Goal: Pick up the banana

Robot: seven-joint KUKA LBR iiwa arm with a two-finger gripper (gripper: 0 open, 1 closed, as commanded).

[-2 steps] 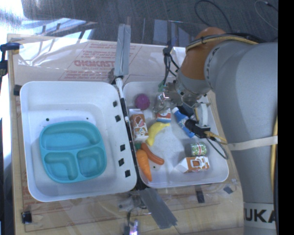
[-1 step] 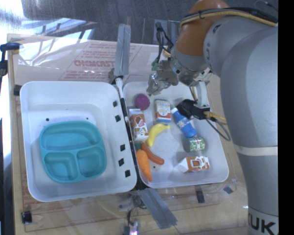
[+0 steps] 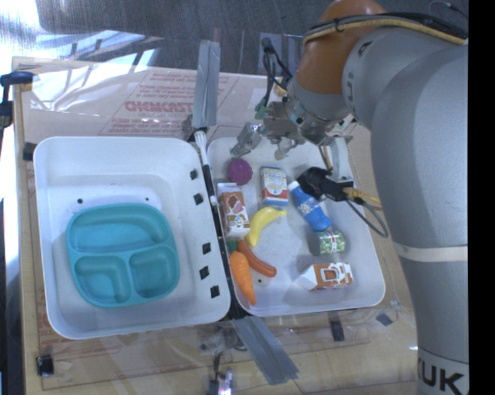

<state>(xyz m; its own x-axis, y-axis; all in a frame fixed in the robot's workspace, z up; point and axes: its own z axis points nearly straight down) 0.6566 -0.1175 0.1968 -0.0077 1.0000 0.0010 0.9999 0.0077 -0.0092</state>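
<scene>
Wooden desk (image 3: pixel 148 360), pale, carried two white bins side by side under strong glare from the left.

Left bin (image 3: pixel 53 303): one teal tray (image 3: pixel 122 253) with three compartments.

Right bin (image 3: pixel 366 290), near to far:
- Carton (image 3: pixel 329 276), small, lying at the near right.
- Carrot (image 3: pixel 243 276), orange, against the left wall, with a sausage (image 3: pixel 259 259) just beside it.
- Can (image 3: pixel 330 242), small, green-labelled.
- Banana (image 3: pixel 264 223), yellow, curved, lying flat mid-bin between a carton (image 3: pixel 233 208) on its left and a blue bottle (image 3: pixel 311 207) on its right; its near end was close to the sausage.
- Carton (image 3: pixel 273 184), upright, just beyond the banana.
- Purple ball (image 3: pixel 240 170), far left.

Claw (image 3: pixel 268 138): hung over the far end of the right bin, fingers apparently spread, nothing between them; well apart from the banana.

Handling, judged: banana probably light, smooth and likely slippery. Best taken across its thick middle, fingers closing on the two long sides, where neighbours leave some room.
</scene>
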